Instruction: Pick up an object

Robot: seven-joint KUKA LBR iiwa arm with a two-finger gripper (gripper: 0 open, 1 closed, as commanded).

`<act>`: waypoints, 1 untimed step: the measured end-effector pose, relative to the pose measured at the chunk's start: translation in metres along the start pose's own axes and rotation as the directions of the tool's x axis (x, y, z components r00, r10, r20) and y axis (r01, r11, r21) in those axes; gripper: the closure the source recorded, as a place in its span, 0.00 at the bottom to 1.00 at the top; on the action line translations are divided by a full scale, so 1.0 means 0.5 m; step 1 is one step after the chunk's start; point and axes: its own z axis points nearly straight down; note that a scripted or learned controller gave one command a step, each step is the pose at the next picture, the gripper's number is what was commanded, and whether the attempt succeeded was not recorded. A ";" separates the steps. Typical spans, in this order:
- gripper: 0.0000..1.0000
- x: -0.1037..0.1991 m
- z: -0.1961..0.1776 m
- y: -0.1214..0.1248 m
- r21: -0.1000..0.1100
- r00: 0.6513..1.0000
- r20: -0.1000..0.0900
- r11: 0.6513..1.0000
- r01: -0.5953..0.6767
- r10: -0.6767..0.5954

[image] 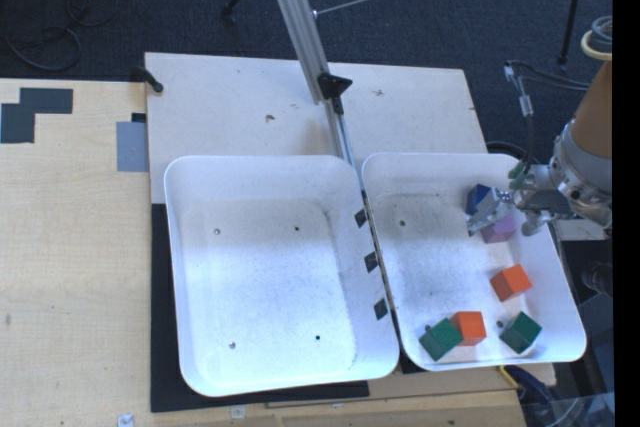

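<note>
Right bin [430,177]: gripper [497,215] at two o'clock, poised over lilac block [499,229] and blue block [479,197], seemingly for grasping; finger state cannot be told. Orange, green blocks at five o'clock.

Two bins sit side by side on the tabletop [60,245]. The right bin [430,177] holds all the blocks. The gripper [490,215] reaches in over its far right part, above one block [499,230] there. Nearer the front lies a single block [511,282], and three more [439,339] [469,326] [520,331] line the front wall. The left bin [200,177] adjoins it.
</note>
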 end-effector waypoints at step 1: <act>0.00 -0.125 0.302 0.039 0.009 1.000 -0.001 1.000 0.001 -0.001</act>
